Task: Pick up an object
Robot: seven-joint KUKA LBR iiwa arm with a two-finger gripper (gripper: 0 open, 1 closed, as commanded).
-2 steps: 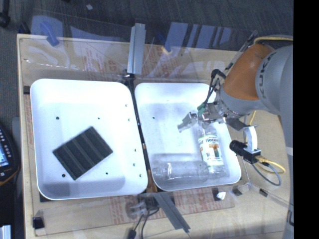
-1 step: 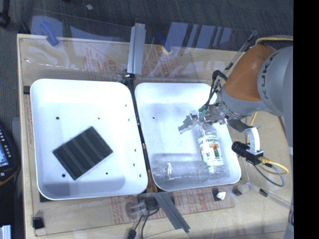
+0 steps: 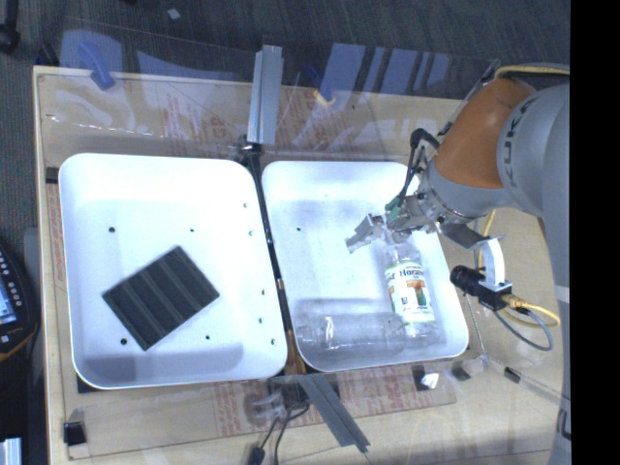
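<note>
- Nearest the camera, along the near wall of the right bin [image 3: 291,260], lies a clear plastic bottle [image 3: 354,331] on its side, its long axis running left to right along that wall.
- Touching its right end, or just beside it, a second bottle [image 3: 410,294] with a white, green and orange label lies with its long axis running from the near wall up toward the far side of the bin, cap end pointing toward the arm.
- This labelled bottle looks the likeliest target: its cap end sits just below the gripper [image 3: 380,229], so it lies toward the near edge from the hand, closer than anything else.
- The gripper hangs over the right half of the right bin, and I cannot tell whether it is open or closed; nothing can be seen held in it.
- A short drop toward the bottle's neck seems to be what the coming move calls for, and a grasp across the narrow width, square to the long axis, would probably hold better than one along it.
- Being round and smooth, the bottle may roll toward the bin's right wall or nudge the clear one if touched off centre.
- The grey arm [image 3: 513,153] with its orange band reaches in from the right, above the bin's far right corner.
- Well apart, in the left bin [image 3: 87,177], a flat dark ribbed slab [image 3: 160,296] lies at a slant.
</note>
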